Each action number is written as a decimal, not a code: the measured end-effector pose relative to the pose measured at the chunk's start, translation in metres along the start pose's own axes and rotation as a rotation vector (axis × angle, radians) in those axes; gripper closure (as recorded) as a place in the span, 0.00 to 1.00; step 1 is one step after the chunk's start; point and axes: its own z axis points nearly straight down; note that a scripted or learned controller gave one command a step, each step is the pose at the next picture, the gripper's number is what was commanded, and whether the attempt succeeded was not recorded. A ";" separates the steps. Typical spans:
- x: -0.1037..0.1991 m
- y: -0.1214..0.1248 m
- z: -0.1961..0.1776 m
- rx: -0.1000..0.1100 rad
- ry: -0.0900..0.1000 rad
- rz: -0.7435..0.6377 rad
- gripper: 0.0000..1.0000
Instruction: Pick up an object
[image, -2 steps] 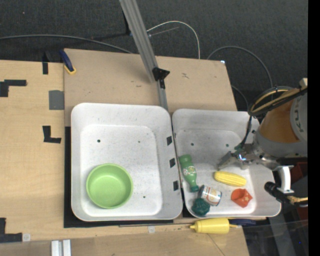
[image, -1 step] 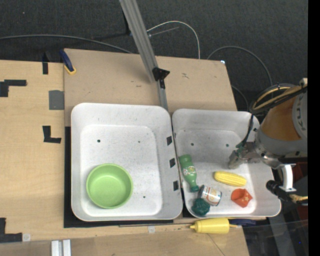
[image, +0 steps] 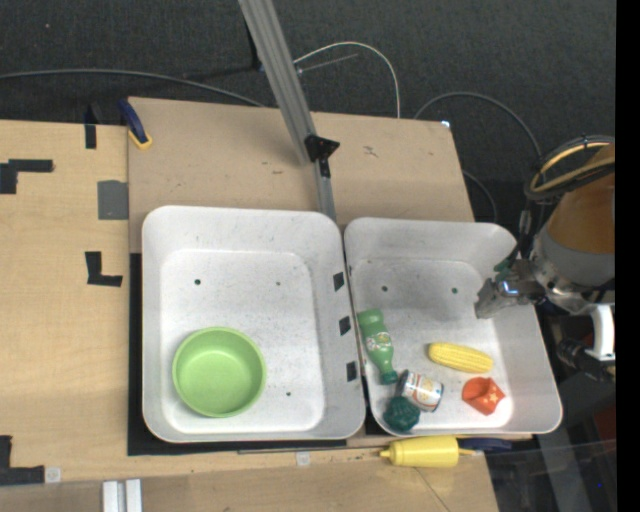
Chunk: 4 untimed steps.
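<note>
Dark carpeted floor behind, crossed by loose cables. Brown desk (image: 220, 150) in the centre, carrying two shallow white bins set side by side, rims touching.

Left bin (image: 150, 230):
- Green bowl (image: 219, 372), upright, in the near left corner.

Right bin (image: 420, 228), all contents in the near half:
- Green bottle (image: 377, 345), lying on its side close to the left wall.
- Small can (image: 422, 390), on its side, just beside the lower end of the bottle.
- Dark green lump (image: 402, 414), against the near wall, touching or nearly touching the can.
- Yellow corn-shaped piece (image: 460, 356), lying flat, right of the bottle and apart from it.
- Red block (image: 483, 395), just below the yellow piece, near the right corner.

Outside the bins:
- Yellow squeeze bottle (image: 425, 452), lying on the desk along the near rim of the right bin.
- Blue and yellow clamp (image: 135, 122) at the far left corner of the desk.
- Grey metal pole (image: 290, 85), slanting down to the far junction of the two bins.

Gripper (image: 497, 295): positioned over the right side of the right bin, above and beyond the yellow piece, clear of every object. Open or closed: cannot tell at this angle. Nothing seen held.
</note>
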 end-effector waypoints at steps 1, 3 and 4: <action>-0.001 -0.009 -0.052 -0.001 0.000 0.000 1.00; 0.064 0.012 -0.091 0.004 0.003 -0.006 1.00; 0.108 0.028 -0.094 0.004 0.003 -0.006 1.00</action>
